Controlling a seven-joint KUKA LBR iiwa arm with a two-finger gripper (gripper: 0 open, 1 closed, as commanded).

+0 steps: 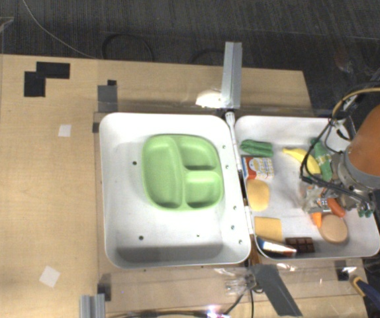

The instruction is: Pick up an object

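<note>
Objects: we see the small items crowded in the right bin (369,244), the orange piece (336,209) and tan disc (334,230) at its four o'clock corner.
End effector (322,194): low among them, likely reaching; we cannot tell its opening or hold.
Neighbours: yellow banana (296,155), green packet (256,148), brown bar (300,246) crowd access.
Left bin (110,177): green tray (180,171), well apart.

- I count two shallow white bins: the left one (120,244) and the right one (369,244).
- One light green divided plastic tray (180,171), in the left bin.
- One yellow banana-shaped toy (296,155).
- One dark brown chocolate-bar piece (300,245).
- One round tan disc (334,230).
- One small printed carton (259,168).
</note>
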